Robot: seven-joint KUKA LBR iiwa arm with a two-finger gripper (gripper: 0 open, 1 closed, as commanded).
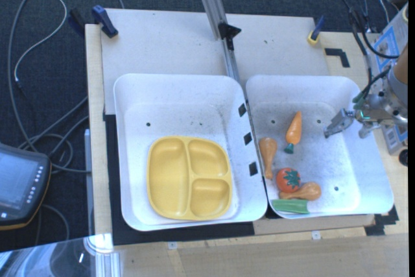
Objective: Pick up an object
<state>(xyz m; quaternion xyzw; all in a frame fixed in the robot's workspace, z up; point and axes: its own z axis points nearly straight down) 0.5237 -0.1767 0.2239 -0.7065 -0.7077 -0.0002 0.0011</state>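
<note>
My hand (349,122) hangs over the right bin (363,159) at about 3 o'clock, fingers spread, pinching nothing, touching nothing I can see. Toys cluster at the bin's 8 o'clock: carrot (294,129), tomato (287,178), two tan gourds, a green pod (290,206). Yellow tray (189,176) sits in the left bin (130,107).

Yellow tray (189,177), orange carrot (294,128), red tomato (287,179).

Bench (162,42) — 2 white bins (130,100)
</note>
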